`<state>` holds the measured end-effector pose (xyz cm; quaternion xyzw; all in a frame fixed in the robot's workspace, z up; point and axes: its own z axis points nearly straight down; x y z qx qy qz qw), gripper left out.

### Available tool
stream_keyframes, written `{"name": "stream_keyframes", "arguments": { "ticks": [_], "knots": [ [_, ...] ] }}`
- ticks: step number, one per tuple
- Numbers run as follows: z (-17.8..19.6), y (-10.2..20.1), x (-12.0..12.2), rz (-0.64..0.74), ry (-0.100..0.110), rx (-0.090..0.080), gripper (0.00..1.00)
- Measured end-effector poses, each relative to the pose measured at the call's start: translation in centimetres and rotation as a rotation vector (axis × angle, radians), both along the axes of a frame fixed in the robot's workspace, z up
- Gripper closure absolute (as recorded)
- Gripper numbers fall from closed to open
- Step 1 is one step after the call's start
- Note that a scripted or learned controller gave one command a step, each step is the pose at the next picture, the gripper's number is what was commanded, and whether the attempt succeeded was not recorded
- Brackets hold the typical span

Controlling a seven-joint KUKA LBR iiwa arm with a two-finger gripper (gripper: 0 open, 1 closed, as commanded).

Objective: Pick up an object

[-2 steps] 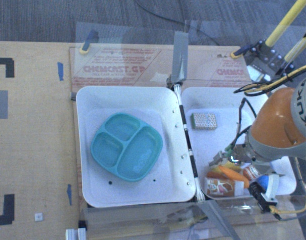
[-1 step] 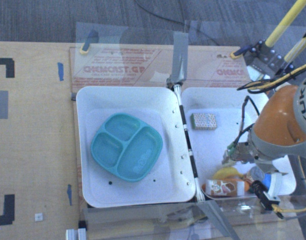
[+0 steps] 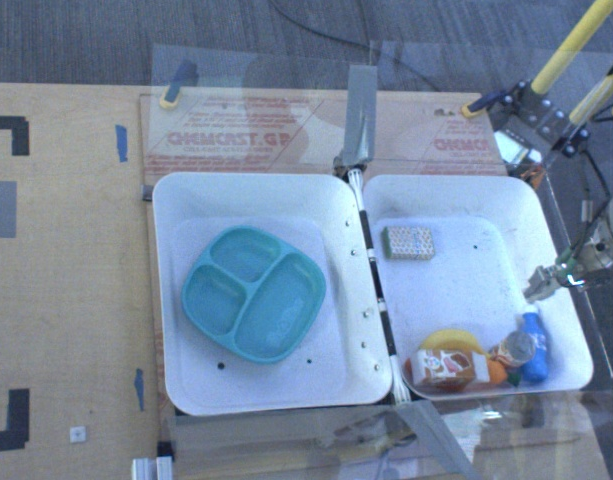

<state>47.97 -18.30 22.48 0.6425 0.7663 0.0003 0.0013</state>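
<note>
— Looking down, what is the setting?

— A pale wooden bench (image 3: 66, 298) fills the left of the frame, with grey carpet (image 3: 286, 8) along the top. Two shallow white bins sit side by side: the left bin (image 3: 176, 203) in the middle of the frame, the right bin (image 3: 486, 203) toward the right. A black cable (image 3: 316, 13) loops across the carpet at upper centre, and yellow poles (image 3: 576, 33) slant in at the upper right.

— How much room is there inside the bins?

— A teal divided plate (image 3: 254, 293) lies flat in the middle of the left bin, with bare white floor all round it. In the right bin the upper and middle floor is mostly bare.

— And the things to pick?

— A small speckled sponge (image 3: 409, 242) lies alone in the upper left of the right bin. Along its lower edge is a cluster: a yellow banana (image 3: 452, 340), an orange-brown packet (image 3: 445, 368) touching it just below, and a blue bottle (image 3: 532, 348) at the lower right corner.

— The gripper?

— The gripper (image 3: 546, 284) is at the right rim of the right bin, above the bottle and apart from it. Whether it is wide or narrow, I cannot tell.
</note>
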Motion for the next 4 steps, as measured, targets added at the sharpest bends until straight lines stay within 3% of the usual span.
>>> {"name": "stream_keyframes", "arguments": {
  "ticks": [1, 2, 3, 4],
  "knots": [
    [-13.6, 0.7, 0.3, 0.214, -0.007, -0.002, 1.00],
    [-13.6, 0.5, 0.3, 0.212, -0.009, -0.005, 0.00],
    [-13.7, -3.2, 4.6, 0.040, -0.008, 0.006, 0.00],
    [-13.6, -1.8, 1.0, 0.154, -0.007, -0.002, 0.00]
  ]
}}
